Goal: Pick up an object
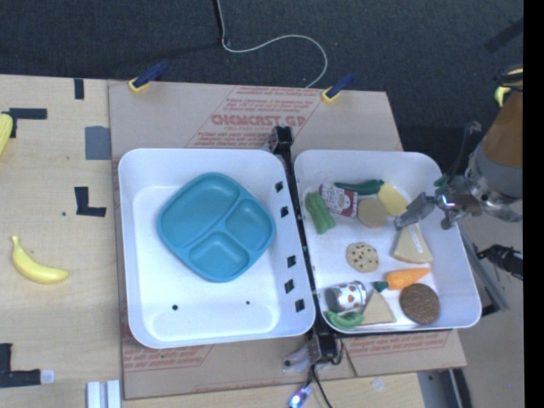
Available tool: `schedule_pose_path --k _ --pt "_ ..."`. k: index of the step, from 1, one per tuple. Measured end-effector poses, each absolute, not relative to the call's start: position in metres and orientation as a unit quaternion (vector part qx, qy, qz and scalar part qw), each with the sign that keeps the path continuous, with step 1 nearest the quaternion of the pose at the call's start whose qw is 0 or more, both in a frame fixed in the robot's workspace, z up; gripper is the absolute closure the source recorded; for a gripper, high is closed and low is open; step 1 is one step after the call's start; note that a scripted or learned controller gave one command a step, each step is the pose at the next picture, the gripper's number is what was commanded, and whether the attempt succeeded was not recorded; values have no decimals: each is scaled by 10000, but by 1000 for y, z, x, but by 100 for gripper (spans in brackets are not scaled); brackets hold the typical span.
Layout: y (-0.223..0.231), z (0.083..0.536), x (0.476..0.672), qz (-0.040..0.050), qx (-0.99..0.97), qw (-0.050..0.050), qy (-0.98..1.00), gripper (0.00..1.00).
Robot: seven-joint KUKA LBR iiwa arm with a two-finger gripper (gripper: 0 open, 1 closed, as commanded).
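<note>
I see gripper over right bin | fingers apart, holding nothing | cheese just below

A divided plate lies in the left bin; the right bin holds toy food (cookie near its middle). A banana rests on the bench, far left.
</note>
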State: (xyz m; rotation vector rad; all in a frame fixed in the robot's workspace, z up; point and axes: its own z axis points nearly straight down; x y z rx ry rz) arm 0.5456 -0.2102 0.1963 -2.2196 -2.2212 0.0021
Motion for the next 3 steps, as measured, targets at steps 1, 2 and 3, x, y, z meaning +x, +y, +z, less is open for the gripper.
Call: schedule_pose_path --k 1,2,3 --pt "-210 206 546 5 -7064 5 -7078 100" --pt "-73 201 527 -9 -7022 32 -7119 100" --pt "5 295 552 -41 -7028 -23 -7113 100"
